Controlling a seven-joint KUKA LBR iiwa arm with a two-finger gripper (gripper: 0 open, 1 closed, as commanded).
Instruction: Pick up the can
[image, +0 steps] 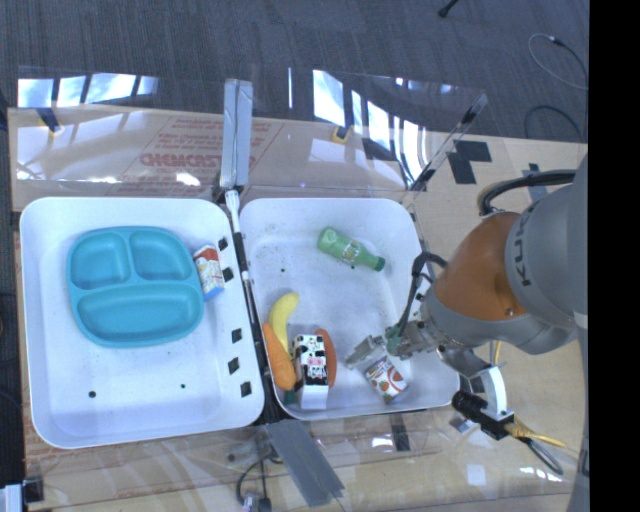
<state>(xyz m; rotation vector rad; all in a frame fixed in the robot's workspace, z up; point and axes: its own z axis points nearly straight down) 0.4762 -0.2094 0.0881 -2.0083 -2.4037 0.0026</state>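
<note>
The gripper (372, 348) sits low in the right bin (330, 215), near its front right corner, but whether it is released or clenched cannot be told. The can (386, 380) lies on its side just below and beside it, close enough that they may touch. To the gripper's left are a carton (313, 366), a carrot (279, 356) and a banana (282, 312); a green bottle (350, 250) lies above it, and a blue tray (133, 285) rests well off to the left in the other bin (50, 400).

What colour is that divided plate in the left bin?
Light blue, a turquoise shade. The divided plate shows plainly in the camera view.
</note>
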